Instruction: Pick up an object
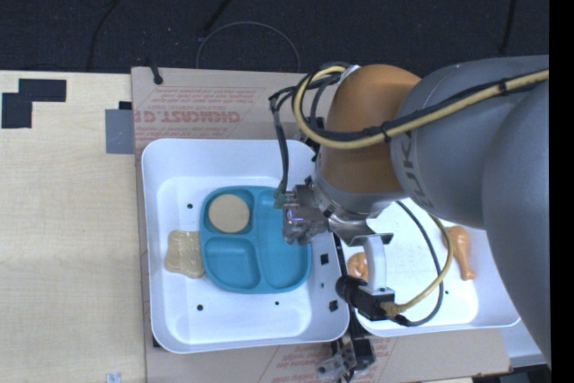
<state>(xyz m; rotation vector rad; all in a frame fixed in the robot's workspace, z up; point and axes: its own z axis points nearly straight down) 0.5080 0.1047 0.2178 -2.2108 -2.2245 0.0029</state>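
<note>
Blue tray [256, 260], divided and holding a tan disc [228, 212], sits just left of my gripper [299, 221], within easy reach; I cannot tell how my gripper stands.

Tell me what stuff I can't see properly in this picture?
- Tool: the arm's orange band and wrist sit over it in the camera view, so its tip is hidden.
- Right bin: mostly covered by the grey arm.
- Small orange thing: partly behind the cables, too little shows to name it.
- Orange-tan toy: its upper end runs under the arm.
- Blue tray: its right edge hides behind the wrist.
</note>
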